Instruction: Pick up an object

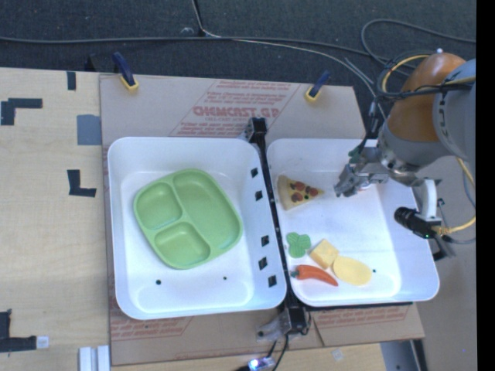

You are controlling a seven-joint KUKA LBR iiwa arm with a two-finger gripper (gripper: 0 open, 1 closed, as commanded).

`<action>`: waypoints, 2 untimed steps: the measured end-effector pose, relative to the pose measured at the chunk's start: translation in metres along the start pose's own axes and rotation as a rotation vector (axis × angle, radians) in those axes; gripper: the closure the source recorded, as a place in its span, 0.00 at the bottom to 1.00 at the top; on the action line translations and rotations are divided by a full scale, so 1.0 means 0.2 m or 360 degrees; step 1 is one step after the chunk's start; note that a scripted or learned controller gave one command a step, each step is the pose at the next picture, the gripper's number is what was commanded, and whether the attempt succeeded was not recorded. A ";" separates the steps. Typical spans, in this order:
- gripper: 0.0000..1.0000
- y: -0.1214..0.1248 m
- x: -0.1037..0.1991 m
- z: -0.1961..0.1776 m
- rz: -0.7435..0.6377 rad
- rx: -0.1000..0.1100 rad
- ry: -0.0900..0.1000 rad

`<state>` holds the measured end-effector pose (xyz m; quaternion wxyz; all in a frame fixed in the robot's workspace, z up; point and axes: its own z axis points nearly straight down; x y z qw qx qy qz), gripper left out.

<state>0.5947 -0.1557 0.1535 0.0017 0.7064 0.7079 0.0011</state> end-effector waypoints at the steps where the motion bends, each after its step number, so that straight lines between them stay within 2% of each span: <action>1: 1.00 0.01 0.00 -0.27 0.0001 -0.0001 -0.0001; 2: 1.00 -0.03 0.25 -0.23 -0.0004 0.0009 0.0003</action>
